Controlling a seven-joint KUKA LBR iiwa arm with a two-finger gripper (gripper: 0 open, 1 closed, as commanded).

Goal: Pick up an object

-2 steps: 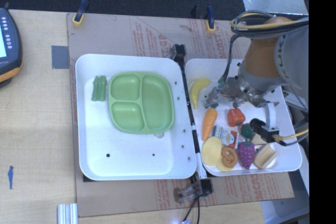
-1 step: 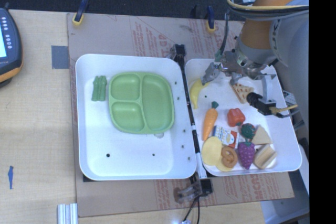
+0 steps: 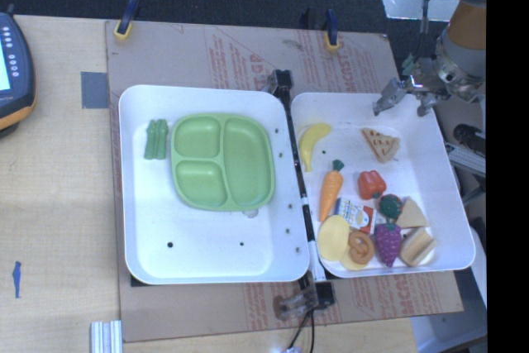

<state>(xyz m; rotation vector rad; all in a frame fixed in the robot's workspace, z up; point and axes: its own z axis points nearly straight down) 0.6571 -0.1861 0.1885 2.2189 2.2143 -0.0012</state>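
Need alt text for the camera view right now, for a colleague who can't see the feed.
The grey arm's gripper, open and holding nothing, hovers over the far edge of the right white bin, which holds toy food including a yellow banana and an orange carrot. The left white bin holds a green divided plate.

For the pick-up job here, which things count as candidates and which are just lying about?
In play:
gripper, above the right bin's far edge
toy banana
pizza slice
carrot
red pepper
grapes

Lying about:
green divided plate
green bean piece
handheld controller
clamps
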